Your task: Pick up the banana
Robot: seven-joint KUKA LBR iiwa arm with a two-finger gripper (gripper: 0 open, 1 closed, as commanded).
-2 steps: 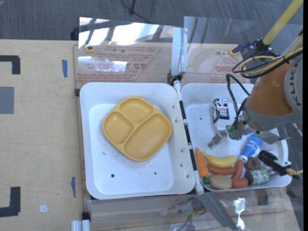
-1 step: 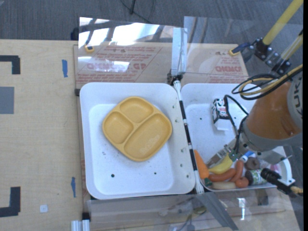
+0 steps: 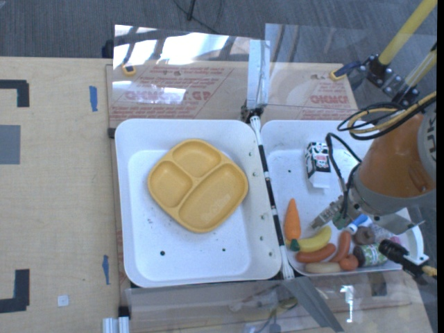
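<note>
Overall layout: two shallow white bins sit side by side on a pale wooden tabletop (image 3: pixel 55 207), seen from above at a slant.
Tabletop markings: blue tape strips (image 3: pixel 93 98) lie at the 9 o'clock side of the left bin, and black corner marks sit nearer the view's left edge.
Left bin (image 3: pixel 139 255): holds a yellow divided plate (image 3: pixel 198 184) near its centre, three compartments facing up, nothing resting in them.
Back panels: brown cardboard sheets with red print (image 3: pixel 180 89) lie at 12 o'clock of both bins, under glare.
Right bin (image 3: pixel 277 144): its objects crowd toward the 6 o'clock wall.
Carrot (image 3: pixel 293 218): orange, upright in the view, just at 12 o'clock of the banana's left end.
Banana (image 3: pixel 316 240): yellow, lying on the right bin's floor near the 6 o'clock wall, just above a red sausage (image 3: pixel 316 256) and touching or nearly touching the carrot.
Small carton (image 3: pixel 319 164): black and white, toward 12 o'clock in the right bin, well apart from the banana.
Gripper (image 3: pixel 331 215): poised at roughly 2 o'clock of the banana, near it, nothing visible between its fingers; whether they stand apart or together cannot be told.
Arm (image 3: pixel 399 165): orange band, entering from 3 o'clock, covering part of the right bin.
Other items: a dark green bottle (image 3: pixel 370 257) and further small red pieces lie at 3 o'clock of the banana.
</note>
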